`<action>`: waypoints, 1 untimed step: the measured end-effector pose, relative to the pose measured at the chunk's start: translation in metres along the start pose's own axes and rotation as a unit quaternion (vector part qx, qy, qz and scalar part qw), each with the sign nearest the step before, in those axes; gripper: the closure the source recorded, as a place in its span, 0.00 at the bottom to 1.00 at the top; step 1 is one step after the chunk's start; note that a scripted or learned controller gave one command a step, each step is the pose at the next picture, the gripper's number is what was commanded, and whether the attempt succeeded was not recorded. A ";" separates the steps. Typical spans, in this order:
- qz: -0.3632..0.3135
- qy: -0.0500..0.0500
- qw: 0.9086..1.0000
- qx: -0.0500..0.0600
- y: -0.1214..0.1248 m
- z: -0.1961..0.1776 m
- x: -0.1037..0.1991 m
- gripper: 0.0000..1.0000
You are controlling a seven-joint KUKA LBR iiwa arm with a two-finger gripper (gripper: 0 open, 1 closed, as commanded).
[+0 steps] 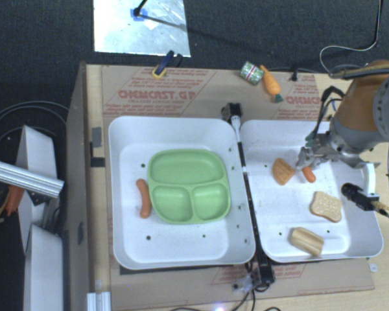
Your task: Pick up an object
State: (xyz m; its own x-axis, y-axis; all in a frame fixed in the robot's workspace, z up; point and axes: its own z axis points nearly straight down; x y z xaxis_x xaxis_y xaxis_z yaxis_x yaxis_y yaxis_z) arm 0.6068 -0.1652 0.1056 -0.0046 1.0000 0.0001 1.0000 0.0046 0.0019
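Observation:
My gripper (309, 159) hangs low over the back of the right bin (369, 241). Just below its tip lies a small orange carrot-like piece (309, 174); whether the two touch is hidden. An orange waffle-like piece (283, 171) lies just to the left of the gripper. Toward the front of the bin rest a slice of bread (326, 206) and a tan bread roll (306, 240).
The left bin (126, 141) holds a green divided plate (188, 185) with a sausage (142, 198) beside it on the left. Behind the bins, on the cardboard, lie a small can (251, 72) and a toy carrot (270, 83). A black divider (244, 173) separates the bins.

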 end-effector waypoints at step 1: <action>0.000 0.000 1.000 -0.001 -0.031 -0.085 0.041 1.00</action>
